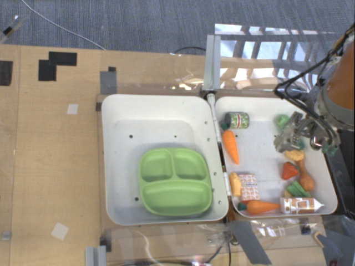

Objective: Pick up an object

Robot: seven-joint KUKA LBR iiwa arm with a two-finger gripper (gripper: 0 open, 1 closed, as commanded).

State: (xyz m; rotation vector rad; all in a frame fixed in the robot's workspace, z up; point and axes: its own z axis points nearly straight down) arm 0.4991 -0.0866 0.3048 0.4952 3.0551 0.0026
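Note:
My gripper [289, 139] hangs low over the right side of the right bin [260, 148], reaching in from the right. Just below it lie a yellowish piece [294, 155] and a red pepper [289, 171]. A green item [282, 120] sits just above and left of the gripper. Further left lie a green can [237, 120] on its side and an orange carrot [231, 146]. Nothing visibly hangs from the gripper.
Along the right bin's front edge lie a second carrot [262, 206], a white bottle [300, 205], a small printed box [249, 186] and a yellow corn piece [235, 183]. The left bin [122, 126] holds a green divided plate [175, 180]. Black cables [310, 73] trail behind the arm.

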